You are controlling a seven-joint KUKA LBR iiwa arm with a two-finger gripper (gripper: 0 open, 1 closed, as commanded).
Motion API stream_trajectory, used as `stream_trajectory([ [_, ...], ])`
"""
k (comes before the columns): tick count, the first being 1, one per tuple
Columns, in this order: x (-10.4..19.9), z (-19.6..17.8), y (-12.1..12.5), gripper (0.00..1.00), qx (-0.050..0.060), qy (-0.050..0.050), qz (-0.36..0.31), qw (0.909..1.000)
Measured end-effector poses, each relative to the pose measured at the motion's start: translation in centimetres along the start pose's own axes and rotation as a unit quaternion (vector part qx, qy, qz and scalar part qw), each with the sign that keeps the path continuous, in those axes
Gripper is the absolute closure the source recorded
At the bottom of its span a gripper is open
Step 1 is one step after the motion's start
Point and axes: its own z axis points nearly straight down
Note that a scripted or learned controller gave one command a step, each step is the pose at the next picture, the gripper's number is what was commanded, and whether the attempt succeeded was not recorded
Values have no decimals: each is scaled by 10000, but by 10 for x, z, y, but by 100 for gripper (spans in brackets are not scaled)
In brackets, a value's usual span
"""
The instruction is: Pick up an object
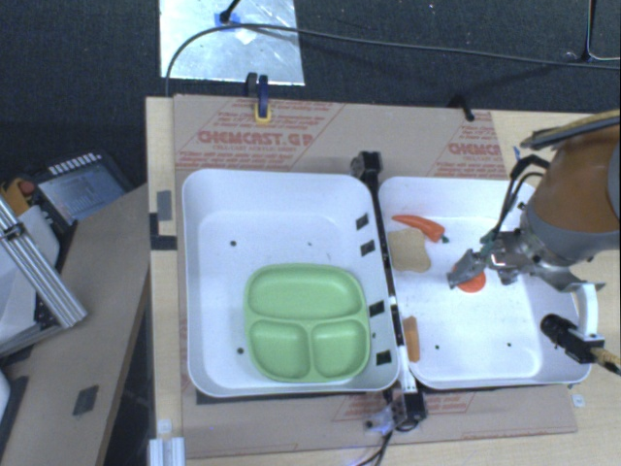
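Where the fingers (464, 277) hover, orange-red object (473, 282) just beneath, finger state unclear.

Two bins sit side by side on the worktop (320, 124). The left bin (218, 212) holds a plate with three sections (307, 320), lying toward the near side of the bin. The right bin (485, 357) holds a few small things. A pepper (419, 225) lies near the far left corner. Just in front of it, touching or almost touching, lies a lump of bread (408, 253). A small carrot stick (411, 339) lies close to the left wall, near the front. The arm (572, 202) comes in from the right, over the right bin. Its claw (464, 275) is right of the bread, low over a small round thing (473, 282).
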Motion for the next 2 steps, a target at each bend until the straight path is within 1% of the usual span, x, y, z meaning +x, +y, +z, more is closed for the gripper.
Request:
stream_trajectory([
  [1, -10, 53, -1, 0, 2, -1, 3, 10000],
  [2, -10, 89, -1, 0, -5, 1, 1, 10000],
])
